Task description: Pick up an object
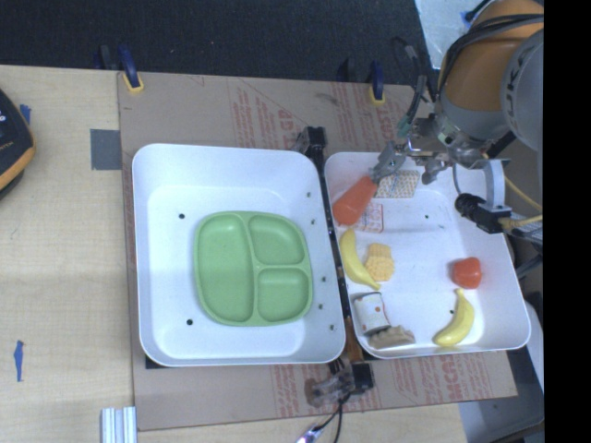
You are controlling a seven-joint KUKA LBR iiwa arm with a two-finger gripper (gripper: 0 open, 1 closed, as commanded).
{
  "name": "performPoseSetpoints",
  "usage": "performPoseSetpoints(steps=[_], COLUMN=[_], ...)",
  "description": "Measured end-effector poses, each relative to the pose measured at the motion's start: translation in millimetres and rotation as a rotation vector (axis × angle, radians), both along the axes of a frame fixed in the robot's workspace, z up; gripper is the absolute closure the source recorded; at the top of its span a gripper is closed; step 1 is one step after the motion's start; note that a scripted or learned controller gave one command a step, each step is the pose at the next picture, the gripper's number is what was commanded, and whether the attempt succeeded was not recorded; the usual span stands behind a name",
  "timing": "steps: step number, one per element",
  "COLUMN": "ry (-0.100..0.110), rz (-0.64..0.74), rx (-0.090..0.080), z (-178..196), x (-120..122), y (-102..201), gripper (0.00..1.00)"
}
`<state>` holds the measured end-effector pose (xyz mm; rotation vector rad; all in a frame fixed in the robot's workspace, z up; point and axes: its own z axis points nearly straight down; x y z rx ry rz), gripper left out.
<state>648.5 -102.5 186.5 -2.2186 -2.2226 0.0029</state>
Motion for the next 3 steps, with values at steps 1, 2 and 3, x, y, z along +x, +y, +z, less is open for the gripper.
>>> performPoseSetpoints(steps=[1,2,3], ry=[-0.001,-0.001,0.002], rz=[0.001,0.001,0.003], rx=[-0.001,-0.001,0.0], z=[-15.0,-82.2,-95.2], x=[7.8,-25.1,-81.9], y=[-58.0,-4.7,-3.9], gripper=[0.0,0.0,0.0])
